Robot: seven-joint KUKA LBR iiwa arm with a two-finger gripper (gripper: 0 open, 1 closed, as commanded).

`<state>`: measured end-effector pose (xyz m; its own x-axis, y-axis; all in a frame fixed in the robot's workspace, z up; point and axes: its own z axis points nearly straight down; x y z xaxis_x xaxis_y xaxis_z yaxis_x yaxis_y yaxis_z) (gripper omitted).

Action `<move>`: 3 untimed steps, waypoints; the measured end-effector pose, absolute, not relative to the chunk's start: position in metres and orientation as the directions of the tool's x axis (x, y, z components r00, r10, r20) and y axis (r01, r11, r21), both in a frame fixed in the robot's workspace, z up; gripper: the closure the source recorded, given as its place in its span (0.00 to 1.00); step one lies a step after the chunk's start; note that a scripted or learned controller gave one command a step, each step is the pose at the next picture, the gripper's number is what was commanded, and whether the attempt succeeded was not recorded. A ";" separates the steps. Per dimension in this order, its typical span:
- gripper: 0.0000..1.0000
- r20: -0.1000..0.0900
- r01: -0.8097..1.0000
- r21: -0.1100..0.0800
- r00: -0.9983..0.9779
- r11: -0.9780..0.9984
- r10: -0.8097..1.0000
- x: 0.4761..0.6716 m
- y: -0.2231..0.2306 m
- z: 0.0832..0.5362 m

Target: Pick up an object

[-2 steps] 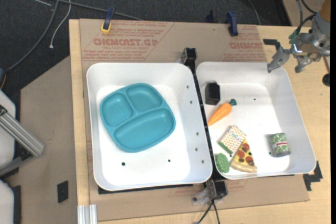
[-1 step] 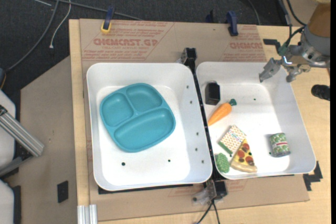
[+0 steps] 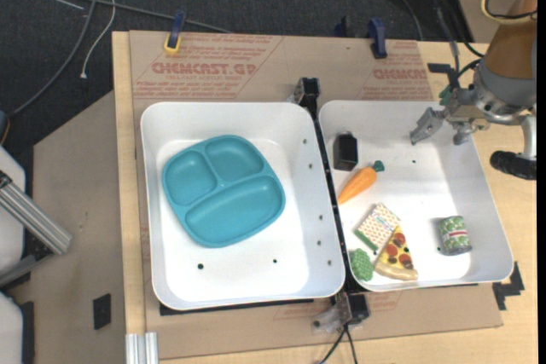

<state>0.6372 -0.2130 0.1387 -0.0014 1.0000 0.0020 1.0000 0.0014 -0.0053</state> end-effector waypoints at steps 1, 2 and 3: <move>0.00 0.003 1.000 -0.006 -0.002 0.002 1.000 0.637 -0.212 0.086; 1.00 0.000 1.000 0.002 -0.003 0.003 1.000 0.639 -0.212 0.102; 1.00 -0.003 1.000 0.008 -0.001 0.001 1.000 0.650 -0.217 0.155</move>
